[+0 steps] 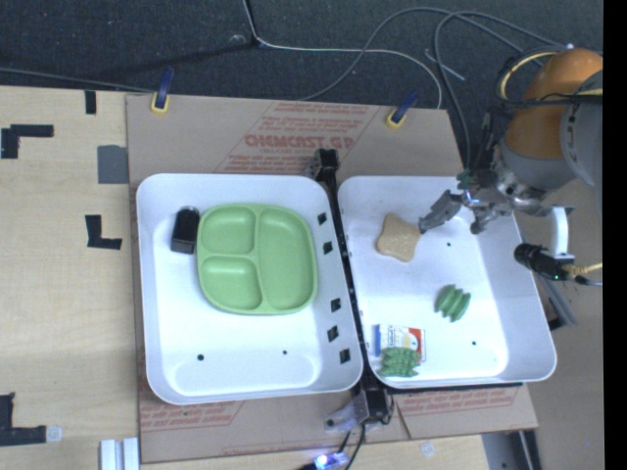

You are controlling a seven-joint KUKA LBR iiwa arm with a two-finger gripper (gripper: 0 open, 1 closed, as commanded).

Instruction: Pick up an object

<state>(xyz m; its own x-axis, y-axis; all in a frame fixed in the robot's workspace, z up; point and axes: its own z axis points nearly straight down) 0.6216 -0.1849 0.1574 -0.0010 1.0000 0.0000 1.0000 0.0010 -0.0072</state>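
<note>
Gripper (458,215) of the grey arm (549,145), seen from above at a slant: its two dark fingers are spread apart with nothing between them, poised over the upper right part of the right bin (509,292). All positions below are given relative to this bin.

Tan sponge-like piece (398,238): upper left area of the bin floor, just beside the tip of the gripper's left-hand finger in the view; contact cannot be determined.

Green ridged object (453,303): centre-right of the bin floor, below the gripper and well apart from it.

Small printed packet (402,340): near the bin's lower left corner, with a leafy green item (400,361) touching its lower edge.

Left bin (162,292): adjoins the right bin along its left wall. It contains a light green divided plate (257,258) with three compartments; a small black object (184,230) lies just beside the plate's upper left rim.

Cardboard sheet (284,135): lies beneath both bins.
</note>
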